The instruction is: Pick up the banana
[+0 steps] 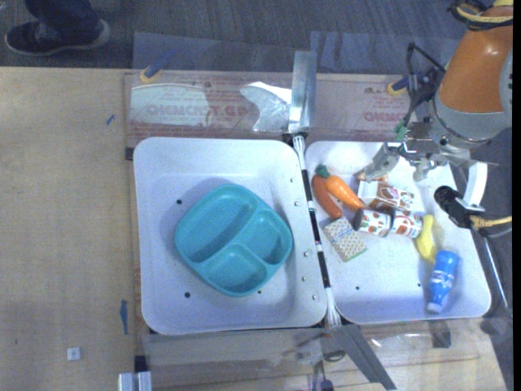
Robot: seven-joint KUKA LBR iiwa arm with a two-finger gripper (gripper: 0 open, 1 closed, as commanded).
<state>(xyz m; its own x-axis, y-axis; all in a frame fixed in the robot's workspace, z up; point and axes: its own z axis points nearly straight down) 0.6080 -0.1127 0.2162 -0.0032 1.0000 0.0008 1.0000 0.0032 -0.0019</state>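
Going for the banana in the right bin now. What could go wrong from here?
1. The banana lies against the end of the strawberry-print can, so the fingers may catch the can too.
2. The blue bottle sits just below the banana and could get knocked.
3. The gripper hangs above the snack box, away from the banana.

Left bin (155, 218): a teal divided plate (234, 240). Right bin (366, 292): a toy carrot (334, 192), a blue bottle (442, 278) and a checkered packet (345, 239).

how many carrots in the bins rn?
2. Both carrots lie in the right bin, near its left wall: one upper, one just below-left, side by side. Others may be hidden under the arm.
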